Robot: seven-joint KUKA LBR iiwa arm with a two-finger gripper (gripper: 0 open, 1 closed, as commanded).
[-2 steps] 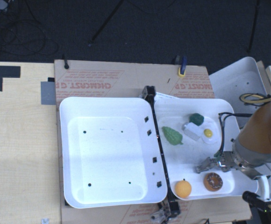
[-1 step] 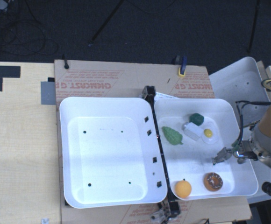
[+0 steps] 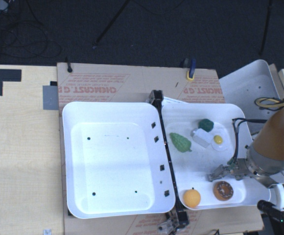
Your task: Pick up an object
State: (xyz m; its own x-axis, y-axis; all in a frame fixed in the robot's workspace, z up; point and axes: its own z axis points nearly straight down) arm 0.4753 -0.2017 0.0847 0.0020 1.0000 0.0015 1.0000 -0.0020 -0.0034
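Note:
Several small objects lie in the right bin [image 3: 230, 112]: a green leafy piece [image 3: 180, 142], a dark green lump [image 3: 205, 125], a pale clear item [image 3: 201, 137] with a small yellow piece [image 3: 218, 140] beside it, an orange ball [image 3: 192, 198] and a brown doughnut [image 3: 223, 190]. My gripper [image 3: 224, 173] hangs low over the front of this bin, just behind the doughnut and right of the ball. Nothing is visibly held in it.
The left bin [image 3: 73, 131] sits beside the right one, with a black divider [image 3: 164, 151] running between them. The grey arm with its orange band [image 3: 272, 141] comes in over the right bin's right rim. Cardboard [image 3: 112, 84] lies under both bins.

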